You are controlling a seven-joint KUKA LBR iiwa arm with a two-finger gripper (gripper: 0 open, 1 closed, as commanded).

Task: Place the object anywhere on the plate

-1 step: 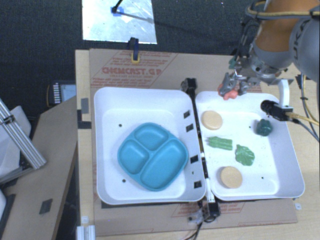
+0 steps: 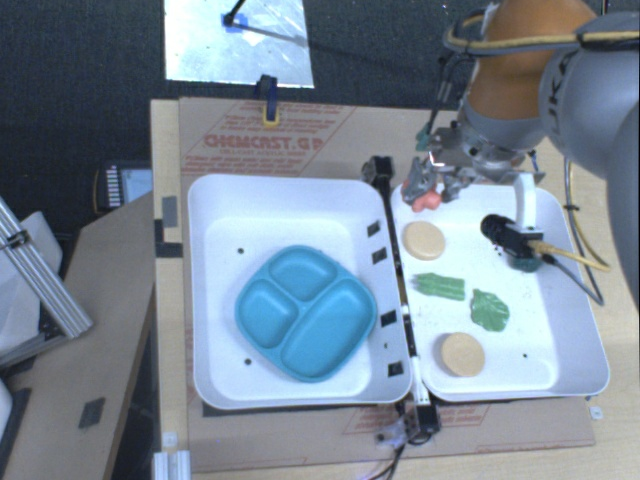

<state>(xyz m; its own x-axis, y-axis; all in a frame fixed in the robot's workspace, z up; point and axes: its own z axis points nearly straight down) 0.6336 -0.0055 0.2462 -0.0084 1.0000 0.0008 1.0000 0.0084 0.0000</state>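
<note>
A blue divided plate [image 2: 305, 311] lies in the left bin [image 2: 215, 268], near its middle. My gripper [image 2: 432, 183] is low over the back left corner of the right bin [image 2: 570, 348]. A small red-pink object [image 2: 426, 201] sits right at the gripper's tip, partly hidden by it. Whether it is gripped or just lying beneath is not visible. The plate is a good way to the front left of the gripper, across the divider between the bins.
The right bin also holds a tan disc [image 2: 424, 239], a green strip [image 2: 440, 286], a green leafy piece [image 2: 489, 310] and a second tan disc [image 2: 462, 353]. A black fitting with a cable [image 2: 512, 238] hangs off the arm above the bin.
</note>
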